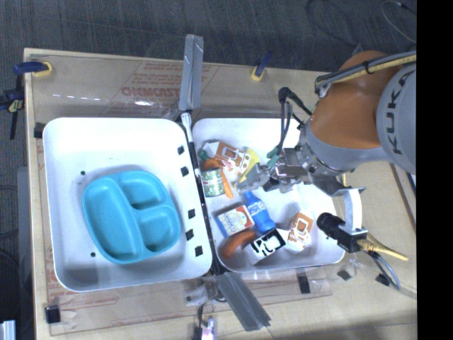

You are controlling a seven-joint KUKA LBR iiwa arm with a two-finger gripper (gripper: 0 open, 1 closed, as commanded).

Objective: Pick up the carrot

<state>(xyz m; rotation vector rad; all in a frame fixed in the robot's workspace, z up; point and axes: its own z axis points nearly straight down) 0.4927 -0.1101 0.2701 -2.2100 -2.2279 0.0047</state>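
Gripper (272, 176) hangs low over the middle of the right bin (322, 258), a cluster of grey metal just beside a yellow-and-white packet (244, 163); from where I stand I cannot tell whether it is clenched or released, and nothing shows plainly in its grasp. Behind it the wrist widens into the orange band (347, 119) and then the grey arm (396, 112), where the letters "KUKA" run down the casing. Well apart from the gripper, near the front wall of the same bin, lies the carrot (237, 241): a curved, tapering piece, dull orange going to brown, lying at a slant with its lower end toward the divider between the bins. Its upper end touches a black-and-white card (267, 244) whose bold marks I cannot read. Just above the carrot sits a small blue-and-white carton (233, 220), with a blue bottle (258, 213) beside it, and an orange-and-white pouch (300, 231) lies to the right. Closer to the divider stands a greenish can (211, 183) with a thin bright orange strip (228, 186) against it. The left bin (64, 147) holds a turquoise divided tray (131, 216). Red lettering is printed on the bench board (152, 83) behind the bins, too faint to read.
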